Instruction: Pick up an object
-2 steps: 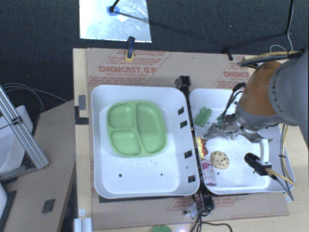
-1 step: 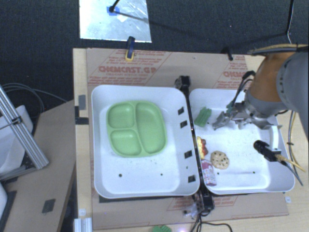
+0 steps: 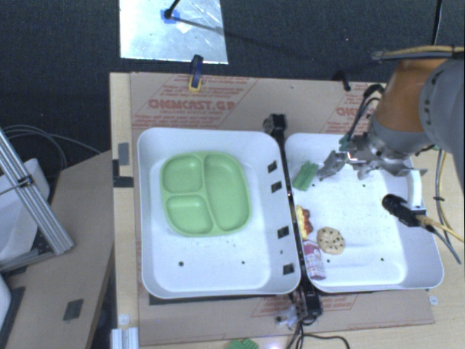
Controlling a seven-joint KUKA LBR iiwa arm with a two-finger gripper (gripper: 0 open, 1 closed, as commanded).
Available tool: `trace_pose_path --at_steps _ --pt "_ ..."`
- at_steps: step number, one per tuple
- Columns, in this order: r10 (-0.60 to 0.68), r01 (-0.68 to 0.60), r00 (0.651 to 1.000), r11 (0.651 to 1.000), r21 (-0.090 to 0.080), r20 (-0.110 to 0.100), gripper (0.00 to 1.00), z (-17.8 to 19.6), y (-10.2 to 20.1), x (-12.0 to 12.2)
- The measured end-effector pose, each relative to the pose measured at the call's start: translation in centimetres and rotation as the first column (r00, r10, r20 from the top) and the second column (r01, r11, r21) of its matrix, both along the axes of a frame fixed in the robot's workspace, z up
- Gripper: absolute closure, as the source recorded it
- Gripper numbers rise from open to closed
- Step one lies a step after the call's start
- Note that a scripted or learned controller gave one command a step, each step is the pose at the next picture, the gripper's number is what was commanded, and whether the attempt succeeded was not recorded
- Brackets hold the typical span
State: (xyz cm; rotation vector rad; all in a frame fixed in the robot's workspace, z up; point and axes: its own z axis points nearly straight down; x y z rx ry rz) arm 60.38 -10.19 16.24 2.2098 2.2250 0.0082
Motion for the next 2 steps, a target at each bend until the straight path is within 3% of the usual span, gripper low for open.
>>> trace_pose_path --at_steps 1,2 --pt "-0.013 0.013 1.000 1.000 -0.006 -0.005 0.00 -1.7 -11.2 1.9" --pt "0.000 0.000 1.000 1.000 0.002 -0.008 0.00 2.1 -3.8 -2.9"
